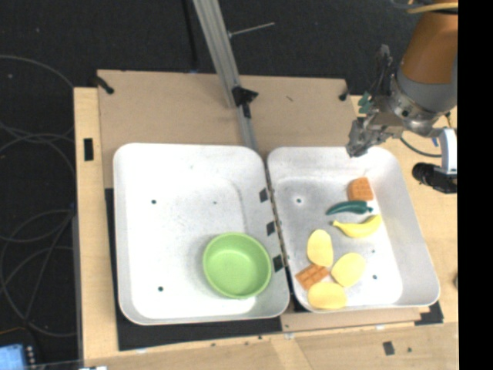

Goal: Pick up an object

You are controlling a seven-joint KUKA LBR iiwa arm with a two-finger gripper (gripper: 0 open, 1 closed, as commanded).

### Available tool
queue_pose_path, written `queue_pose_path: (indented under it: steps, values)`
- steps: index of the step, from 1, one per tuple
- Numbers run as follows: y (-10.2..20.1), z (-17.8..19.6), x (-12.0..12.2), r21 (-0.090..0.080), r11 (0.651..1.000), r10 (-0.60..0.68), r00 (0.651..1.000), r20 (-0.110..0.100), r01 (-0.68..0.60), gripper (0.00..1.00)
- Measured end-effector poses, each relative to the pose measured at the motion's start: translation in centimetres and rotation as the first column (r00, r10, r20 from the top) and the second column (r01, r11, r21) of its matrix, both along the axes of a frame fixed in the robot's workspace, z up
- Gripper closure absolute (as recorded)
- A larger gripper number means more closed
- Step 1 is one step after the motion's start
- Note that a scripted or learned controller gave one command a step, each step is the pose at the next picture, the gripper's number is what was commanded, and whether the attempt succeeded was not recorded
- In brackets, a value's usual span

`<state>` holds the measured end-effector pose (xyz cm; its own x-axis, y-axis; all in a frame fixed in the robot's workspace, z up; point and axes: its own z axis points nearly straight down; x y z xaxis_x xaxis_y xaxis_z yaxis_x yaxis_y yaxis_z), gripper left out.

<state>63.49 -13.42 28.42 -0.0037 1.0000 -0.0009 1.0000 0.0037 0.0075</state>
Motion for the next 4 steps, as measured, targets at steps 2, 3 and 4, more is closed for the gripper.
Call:
queue_pose_path:
  steps: [2,3,4]
  values:
    - [9.1,-3.1,-2.3,0.0,1.0,0.001,1.0,-0.008,-0.001,1.0]
    - [14.2,-2.4,-3.5,0.003,1.0,0.004,1.0,-0.007,-0.004,1.0]
    - [19.5,-3.4,-5.3,0.002,1.0,0.004,1.0,-0.008,-0.004,1.0]
